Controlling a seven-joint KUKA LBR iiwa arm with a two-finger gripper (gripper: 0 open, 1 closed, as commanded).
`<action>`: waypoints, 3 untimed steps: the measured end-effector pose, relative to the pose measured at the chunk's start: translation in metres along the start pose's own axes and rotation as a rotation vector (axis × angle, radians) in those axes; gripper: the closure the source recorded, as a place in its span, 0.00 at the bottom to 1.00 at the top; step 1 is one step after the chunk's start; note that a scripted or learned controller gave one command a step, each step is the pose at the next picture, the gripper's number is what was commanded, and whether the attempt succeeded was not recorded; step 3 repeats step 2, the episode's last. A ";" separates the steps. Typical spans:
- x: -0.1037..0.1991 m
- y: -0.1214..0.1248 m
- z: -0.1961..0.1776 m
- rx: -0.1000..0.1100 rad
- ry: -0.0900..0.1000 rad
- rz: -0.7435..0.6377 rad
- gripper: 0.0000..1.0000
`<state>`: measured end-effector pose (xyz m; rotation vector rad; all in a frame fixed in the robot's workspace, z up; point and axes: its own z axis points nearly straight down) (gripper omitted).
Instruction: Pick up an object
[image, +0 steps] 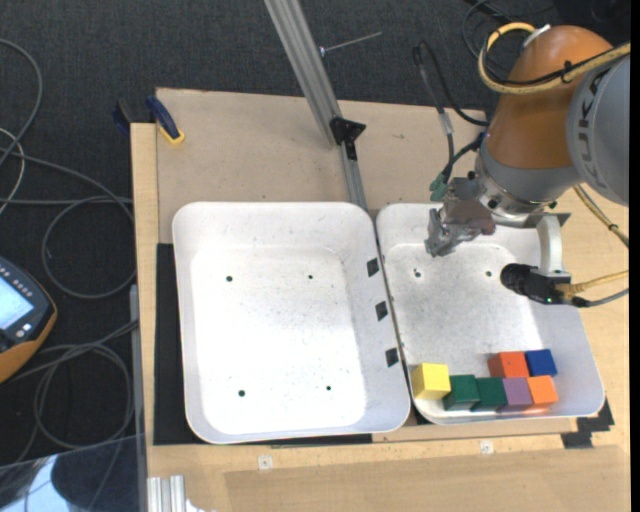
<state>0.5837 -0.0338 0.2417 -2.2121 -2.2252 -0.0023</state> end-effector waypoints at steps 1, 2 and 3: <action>0.060 -0.020 0.005 0.002 0.000 -0.001 1.00; 0.106 -0.043 0.014 0.003 -0.001 0.000 1.00; 0.106 -0.043 0.014 0.003 -0.001 0.000 1.00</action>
